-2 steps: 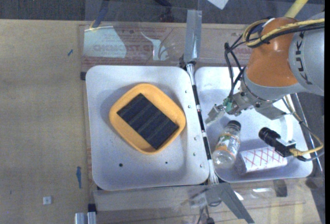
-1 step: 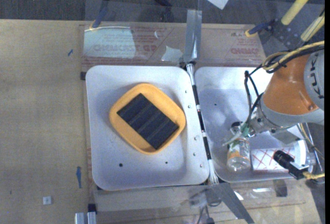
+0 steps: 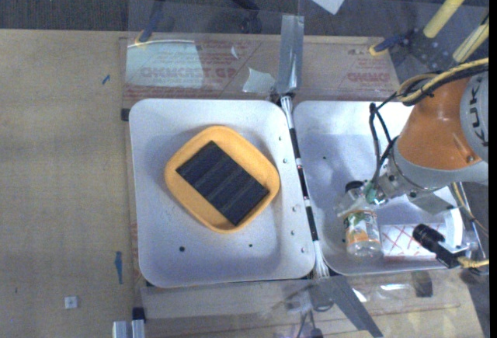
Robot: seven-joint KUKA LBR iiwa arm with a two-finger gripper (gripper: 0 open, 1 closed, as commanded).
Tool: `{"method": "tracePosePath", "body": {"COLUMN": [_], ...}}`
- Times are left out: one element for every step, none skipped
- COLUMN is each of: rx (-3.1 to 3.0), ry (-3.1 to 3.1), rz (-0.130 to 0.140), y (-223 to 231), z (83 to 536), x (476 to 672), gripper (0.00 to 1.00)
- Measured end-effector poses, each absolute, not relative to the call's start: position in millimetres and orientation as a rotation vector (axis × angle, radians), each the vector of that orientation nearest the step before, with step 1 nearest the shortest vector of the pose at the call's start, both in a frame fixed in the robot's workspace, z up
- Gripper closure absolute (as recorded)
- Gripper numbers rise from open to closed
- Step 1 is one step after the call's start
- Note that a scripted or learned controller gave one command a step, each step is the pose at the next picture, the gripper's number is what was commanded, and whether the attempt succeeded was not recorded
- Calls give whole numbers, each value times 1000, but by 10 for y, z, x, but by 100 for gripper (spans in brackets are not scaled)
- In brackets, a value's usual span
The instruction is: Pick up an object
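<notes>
A small clear bottle [image 3: 361, 235] with an orange label lies in the right bin [image 3: 330, 134], near its front edge; just beside it lies a white card [image 3: 404, 239] with red cross-hatching; the pincer [image 3: 362, 196] hangs directly above the bottle, wide or narrow I cannot tell; a yellow tray [image 3: 221, 177] with a dark ribbed panel sits in the left bin [image 3: 155, 251] on the table [image 3: 54, 173]
</notes>
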State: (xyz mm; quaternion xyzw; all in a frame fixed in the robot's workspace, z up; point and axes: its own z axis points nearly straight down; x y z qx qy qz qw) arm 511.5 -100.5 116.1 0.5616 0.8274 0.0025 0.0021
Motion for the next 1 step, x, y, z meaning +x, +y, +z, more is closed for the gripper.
{"method": "tracePosePath", "body": {"rx": [1690], "ry": [2647], "rz": [0], "y": [-707], "z": [2037], "x": [5397], "gripper": [100]}}
